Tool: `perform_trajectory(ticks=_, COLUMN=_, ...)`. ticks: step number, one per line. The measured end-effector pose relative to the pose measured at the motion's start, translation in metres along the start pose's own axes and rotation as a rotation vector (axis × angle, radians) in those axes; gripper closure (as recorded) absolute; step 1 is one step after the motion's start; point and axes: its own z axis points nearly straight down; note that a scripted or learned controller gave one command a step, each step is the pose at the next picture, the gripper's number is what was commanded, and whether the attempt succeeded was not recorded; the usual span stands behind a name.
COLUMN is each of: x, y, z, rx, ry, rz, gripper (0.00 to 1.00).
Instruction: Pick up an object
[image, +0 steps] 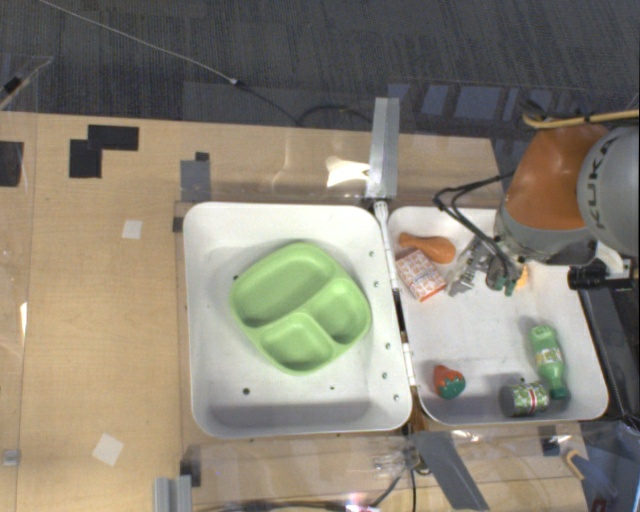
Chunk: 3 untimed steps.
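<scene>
Progress: nothing is lifted yet, judging by how things lie; every object rests on a bin floor, so the whole grasp and lift is left to do.
Gripper: the gripper (480, 270) hangs low over the upper part of the right bin (478, 345), reaching in from the right; whether it is released or clenched cannot be told from this slant, and nothing is seen held in it.
Nearest candidates: an orange-brown drumstick-shaped toy (427, 245) lies near the bin's top left, and a red-and-white packet (420, 274) lies just below it, beside the divider.
Drumstick axis: long axis roughly left to right, thick end toward the gripper, narrow end toward the divider.
Packet axis: tilted, running from upper left to lower right.
Other objects: a green bottle (546, 362) lies with its long axis up and down the view, cap end toward the top; a small can (526, 398) lies on its side at the bottom edge, just beside the bottle's base; a red toy with a green end (449, 382) sits near the lower left.
Left bin: the left bin (215, 300) holds a green divided tray (300, 305), set at a slant.
</scene>
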Motion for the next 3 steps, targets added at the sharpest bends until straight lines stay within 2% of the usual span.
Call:
perform_trajectory(ticks=1, x=0.012, y=0.063, z=-0.081, rx=-0.002, ry=0.005, rz=0.151, gripper=1.00)
perform_trajectory(ticks=2, x=0.031, y=0.080, z=-0.086, rx=-0.002, ry=0.011, rz=-0.374, gripper=1.00)
perform_trajectory(ticks=3, x=0.084, y=0.065, z=-0.077, rx=0.004, ry=0.014, rz=0.254, gripper=1.00)
